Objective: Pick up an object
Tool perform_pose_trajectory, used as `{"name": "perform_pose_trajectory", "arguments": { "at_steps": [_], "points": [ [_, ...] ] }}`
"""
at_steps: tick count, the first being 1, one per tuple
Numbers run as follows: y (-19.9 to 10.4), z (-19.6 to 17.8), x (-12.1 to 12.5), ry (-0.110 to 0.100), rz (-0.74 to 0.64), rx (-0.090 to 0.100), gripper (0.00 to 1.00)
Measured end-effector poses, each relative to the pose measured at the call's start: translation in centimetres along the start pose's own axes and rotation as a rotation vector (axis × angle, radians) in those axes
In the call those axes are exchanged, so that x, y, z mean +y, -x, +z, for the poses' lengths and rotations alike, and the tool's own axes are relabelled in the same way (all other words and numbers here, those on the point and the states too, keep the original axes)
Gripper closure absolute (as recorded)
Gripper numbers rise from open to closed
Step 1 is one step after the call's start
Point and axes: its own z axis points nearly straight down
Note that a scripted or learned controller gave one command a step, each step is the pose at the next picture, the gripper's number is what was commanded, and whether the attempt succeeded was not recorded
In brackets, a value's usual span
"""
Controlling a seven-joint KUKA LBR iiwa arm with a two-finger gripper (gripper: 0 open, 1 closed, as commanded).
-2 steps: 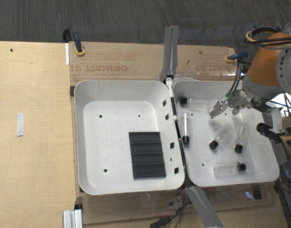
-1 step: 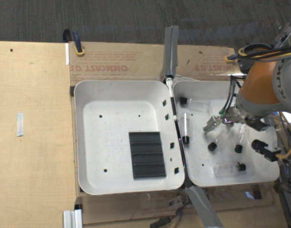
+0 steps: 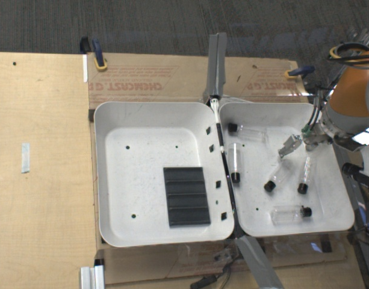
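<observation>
The arm (image 3: 350, 98) reaches in over the right bin (image 3: 328, 224), its jaws (image 3: 291, 145) low above the bin floor; whether they are spread or pressed together I cannot tell. Clear tubes with black caps lie scattered there: one by the divider (image 3: 234, 162), one near the front (image 3: 291, 213), others between. A black ridged block (image 3: 186, 195) lies in the left bin (image 3: 112, 179).

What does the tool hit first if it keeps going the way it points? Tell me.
The tool slants down and leftward into the right bin. Straight on, it would probably meet the clear vial with a black cap lying just below its tip, or the bin floor beside it. Depth is hard to judge from this view.
</observation>
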Motion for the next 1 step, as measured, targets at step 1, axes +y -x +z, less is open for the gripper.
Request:
{"name": "perform_pose_trajectory", "arguments": {
  "at_steps": [1],
  "points": [
    [-1.0,-0.35,-8.17,-0.002,-0.021,0.007,0.0]
  ]
}}
